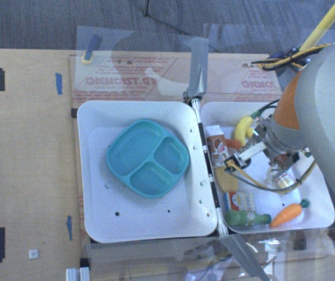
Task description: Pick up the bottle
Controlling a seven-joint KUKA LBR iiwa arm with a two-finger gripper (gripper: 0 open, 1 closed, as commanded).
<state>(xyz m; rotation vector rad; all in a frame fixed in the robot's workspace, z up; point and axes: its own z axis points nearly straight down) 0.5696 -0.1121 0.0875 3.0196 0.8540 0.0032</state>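
Observation:
A green bottle (247, 219) lies on its side along the front wall of the right bin (322, 206), neck pointing right. The grey arm with its orange band (286, 107) reaches in from the right and hangs over the middle of this bin. My gripper (280, 174) points down behind and to the right of the bottle, apart from it, with cables looped around the wrist. An orange carrot (287, 214) lies just right of the bottle's neck, in front of the gripper.
The right bin also holds a yellow banana (243, 128) at the back, a brown-and-white packet (216, 147) and a yellowish piece (228, 181) by the left wall, and a small labelled pack (244, 201). A blue divided plate (148, 157) rests in the left bin (97, 215).

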